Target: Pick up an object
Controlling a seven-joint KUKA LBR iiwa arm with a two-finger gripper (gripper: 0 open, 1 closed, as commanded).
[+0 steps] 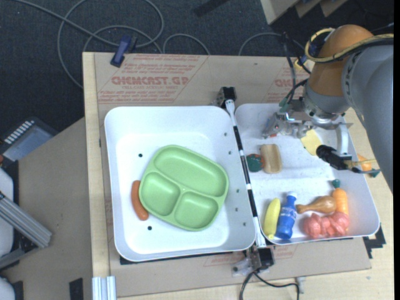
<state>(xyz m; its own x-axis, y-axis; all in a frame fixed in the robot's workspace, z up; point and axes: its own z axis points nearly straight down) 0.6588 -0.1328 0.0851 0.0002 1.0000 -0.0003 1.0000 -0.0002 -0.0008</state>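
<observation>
The grey arm with its orange band reaches in from the right and hangs its two-finger gripper (294, 122) over the far end of the right shallow white bin (369, 220). Nothing shows between its parts, and whether the jaws stand apart or together I cannot tell from this slant.

The candidates for picking lie in that same bin. Just near of the gripper rests a tan bread-like block (270, 157), touching a small dark green piece (254, 163) at the bin's left wall. A pale yellow piece (310, 142) sits partly under the wrist. At the near end lie a yellow banana-shaped toy (272, 216), a blue plastic bottle (287, 217), a brown drumstick toy (319, 204), an orange carrot-like toy (340, 200) and a pink lumpy toy (325, 225).

The left white bin (119, 142) holds a green sectioned plastic plate (182, 187) with an orange-red sausage toy (138, 200) at its left edge.

The step looks like approach, before any grasp. Next the gripper likely needs to centre over one item, perhaps the tan block, and descend.
</observation>
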